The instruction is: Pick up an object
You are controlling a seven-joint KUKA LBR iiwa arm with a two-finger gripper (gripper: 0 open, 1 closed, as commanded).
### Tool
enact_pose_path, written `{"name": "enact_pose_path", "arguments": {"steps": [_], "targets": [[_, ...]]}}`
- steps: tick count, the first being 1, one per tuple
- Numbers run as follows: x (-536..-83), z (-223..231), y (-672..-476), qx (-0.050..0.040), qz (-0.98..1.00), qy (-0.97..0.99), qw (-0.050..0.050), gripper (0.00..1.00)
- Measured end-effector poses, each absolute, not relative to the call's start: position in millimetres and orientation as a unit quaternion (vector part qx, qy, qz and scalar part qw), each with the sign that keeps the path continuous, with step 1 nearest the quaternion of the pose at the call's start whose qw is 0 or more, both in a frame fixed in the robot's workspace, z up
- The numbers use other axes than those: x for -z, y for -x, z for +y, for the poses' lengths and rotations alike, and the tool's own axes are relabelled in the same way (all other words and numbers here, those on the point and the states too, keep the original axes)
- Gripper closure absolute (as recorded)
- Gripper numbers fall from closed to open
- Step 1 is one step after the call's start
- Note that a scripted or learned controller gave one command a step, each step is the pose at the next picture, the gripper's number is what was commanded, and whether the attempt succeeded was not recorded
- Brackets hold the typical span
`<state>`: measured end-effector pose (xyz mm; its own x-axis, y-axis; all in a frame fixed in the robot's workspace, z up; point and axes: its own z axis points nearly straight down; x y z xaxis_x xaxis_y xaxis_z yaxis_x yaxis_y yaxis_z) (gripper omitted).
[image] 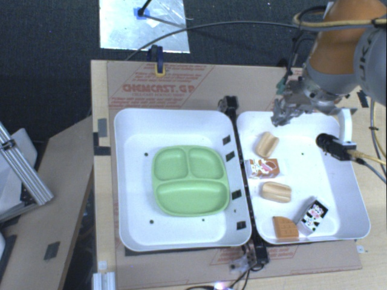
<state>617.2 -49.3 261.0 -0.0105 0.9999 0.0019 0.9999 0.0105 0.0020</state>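
Camera view: bread roll (266, 144) below claw (282, 117)

A robotics lab: a grey and orange arm (344, 41) reaches over two white bins (133, 162) on a cardboard-topped desk (199, 80), with cables (242, 24) and aluminium framing (24, 168).

The grey arm (347, 47) reaches in from the right, gripper (283, 117) pointing down, apparently empty.
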Motion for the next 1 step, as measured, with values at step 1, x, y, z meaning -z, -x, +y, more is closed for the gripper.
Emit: {"name": "enact_pose_path", "arguments": {"steps": [1], "targets": [[-256.1,13.8,-612.3,-0.0008,0.711,-0.703,0.000,1.00]]}}
